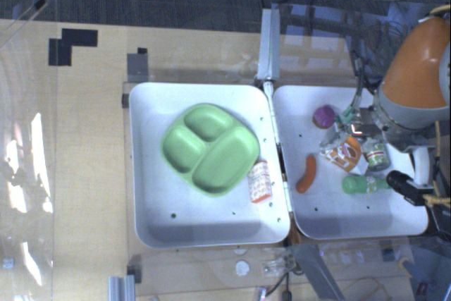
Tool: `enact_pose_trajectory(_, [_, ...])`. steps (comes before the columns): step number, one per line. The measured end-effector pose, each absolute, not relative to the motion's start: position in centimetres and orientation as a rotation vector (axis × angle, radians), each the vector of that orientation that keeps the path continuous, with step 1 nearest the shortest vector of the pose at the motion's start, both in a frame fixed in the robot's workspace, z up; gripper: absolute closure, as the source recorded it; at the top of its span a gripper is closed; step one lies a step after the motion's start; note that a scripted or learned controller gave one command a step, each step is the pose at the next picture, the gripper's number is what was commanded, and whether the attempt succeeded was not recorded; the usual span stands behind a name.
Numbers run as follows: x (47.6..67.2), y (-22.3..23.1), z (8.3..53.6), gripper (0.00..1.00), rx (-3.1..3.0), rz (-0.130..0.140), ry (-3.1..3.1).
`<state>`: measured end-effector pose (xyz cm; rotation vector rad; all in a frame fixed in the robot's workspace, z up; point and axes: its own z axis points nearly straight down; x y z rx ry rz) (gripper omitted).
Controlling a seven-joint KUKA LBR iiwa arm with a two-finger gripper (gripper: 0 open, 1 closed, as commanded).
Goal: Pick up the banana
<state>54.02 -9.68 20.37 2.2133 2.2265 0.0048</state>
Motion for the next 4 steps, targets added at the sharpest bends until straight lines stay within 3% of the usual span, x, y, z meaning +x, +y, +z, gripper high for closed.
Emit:
enact_pose_trajectory(1, [58.9, -13.8, 9.2, 0.0, 2.471, 0.009, 1.934])
enact_pose_trajectory(2, [59.2, -13.6, 10.4, 1.0, 2.465, 0.019, 1.936])
enact_pose_trajectory(3, [59.2, -13.6, 10.4, 0.0, 2.465, 0.018, 1.936])
enact_pose_trajectory(4, [65.9, -14.7, 8.7, 0.0, 2.354, 0.006, 2.074])
